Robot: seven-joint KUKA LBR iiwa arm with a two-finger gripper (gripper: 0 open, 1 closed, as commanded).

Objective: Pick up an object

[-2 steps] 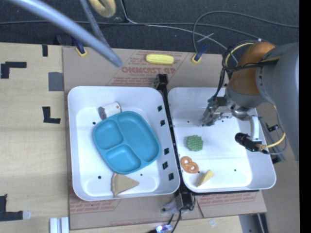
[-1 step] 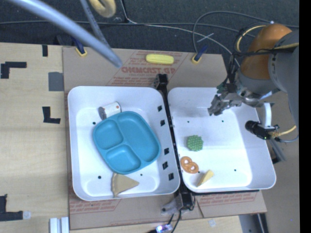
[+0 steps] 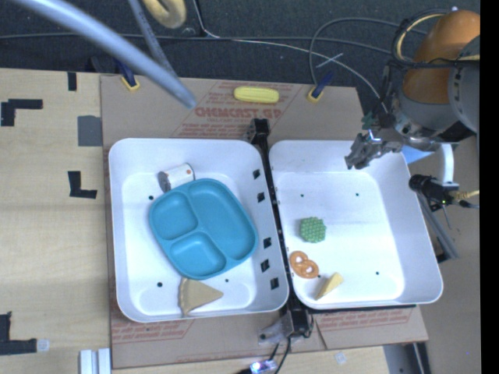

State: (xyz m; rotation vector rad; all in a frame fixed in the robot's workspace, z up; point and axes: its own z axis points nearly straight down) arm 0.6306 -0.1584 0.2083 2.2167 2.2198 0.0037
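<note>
Overhead, the gripper (image 3: 360, 156) hangs at the right bin's (image 3: 405, 232) far edge, finger state impossible to tell, the green ball (image 3: 313, 229) lying toward the near-left corner.

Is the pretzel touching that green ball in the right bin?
Apart. The camera view shows bare white bin floor between the pretzel and the green ball.

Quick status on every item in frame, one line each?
gripper: over right bin's far rim, nothing visibly held
blue plate: flat in left bin, compartments bare
tan wedge: left bin, at plate's near edge
small can: left bin, on its side
green ball, pretzel, yellow wedge: loose in right bin
</note>
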